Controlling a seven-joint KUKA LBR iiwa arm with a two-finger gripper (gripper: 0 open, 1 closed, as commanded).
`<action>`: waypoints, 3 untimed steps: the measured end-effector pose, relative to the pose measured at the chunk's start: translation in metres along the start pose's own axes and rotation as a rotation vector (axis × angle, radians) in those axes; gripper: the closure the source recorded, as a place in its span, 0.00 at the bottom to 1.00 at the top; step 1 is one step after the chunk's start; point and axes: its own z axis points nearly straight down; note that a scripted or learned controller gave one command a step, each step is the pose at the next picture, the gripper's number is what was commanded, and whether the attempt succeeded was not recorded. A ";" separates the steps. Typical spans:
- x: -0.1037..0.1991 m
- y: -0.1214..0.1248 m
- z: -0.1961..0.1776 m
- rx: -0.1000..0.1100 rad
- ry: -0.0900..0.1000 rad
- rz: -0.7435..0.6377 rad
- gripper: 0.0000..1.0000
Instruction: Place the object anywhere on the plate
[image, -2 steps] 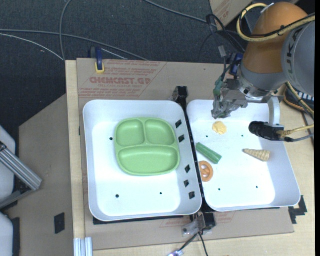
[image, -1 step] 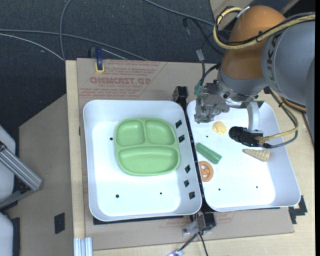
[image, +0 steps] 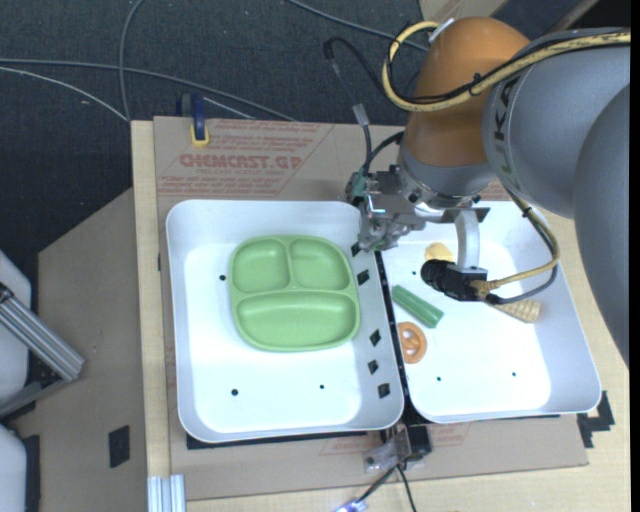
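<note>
1. Currently above the far end of the seam between the two bins: two-finger gripper (image: 372, 232), on a grey arm (image: 570, 110) with an orange band (image: 460, 90), reaching in from the right.
2. Cannot tell how wide the jaws stand; that area is too small and cluttered to read.
3. Left shallow white bin (image: 200, 385): holds a pale green three-compartment plastic plate (image: 295, 295). Lies flat near the bin's middle, two small compartments on the far side, one long compartment on the near side.
4. Right shallow white bin (image: 505, 385): holds four loose objects, all across the seam from the plate and none touching it. Cannot tell which one is the task's object.
5. Green cylindrical stick (image: 416, 305): lies slantwise just right of the seam, on the left side of the right bin.
6. Orange-brown pretzel-shaped piece (image: 411, 341): flat on the bin floor, just beside the green stick on its near side.
7. Small yellow lump (image: 437, 251): on the far side of the green stick, near the gripper.
8. Tan waffle cone (image: 519, 310): on its side, right of the green stick, well apart from the pretzel-shaped piece.
9. Under both bins: brown cardboard sheet (image: 250, 150) with red print, blue-and-yellow clamp (image: 199, 118) at its far left edge.
</note>
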 end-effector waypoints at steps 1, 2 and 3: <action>0.057 0.010 0.012 -0.003 0.000 -0.001 1.00; 0.078 -0.006 0.012 0.001 -0.001 0.002 1.00; 0.076 -0.005 0.012 0.000 -0.002 0.004 0.00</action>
